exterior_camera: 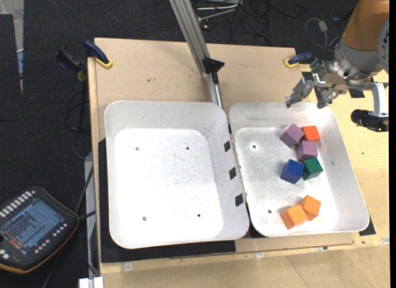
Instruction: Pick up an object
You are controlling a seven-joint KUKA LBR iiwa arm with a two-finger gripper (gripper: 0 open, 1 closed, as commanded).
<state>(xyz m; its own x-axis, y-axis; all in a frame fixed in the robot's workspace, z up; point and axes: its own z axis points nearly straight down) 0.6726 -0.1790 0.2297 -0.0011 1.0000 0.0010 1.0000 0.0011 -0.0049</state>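
Gripper [307, 96]: fingers spread, holding nothing, above the right bin's [346, 175] far edge.
Blocks: seven in right bin; purple block [291, 135] nearest gripper, apart.

Seven small blocks lie in the right bin [346, 175]. Toward its far side, five cluster together: a purple block [291, 135] touching an orange block [311, 133], a second purple block [307, 150] just below them, and a green block [313, 167] beside a blue block [292, 171]. Apart from these, near the bin's front edge, two further orange blocks [294, 215] [311, 206] sit touching, both turned at a slant.
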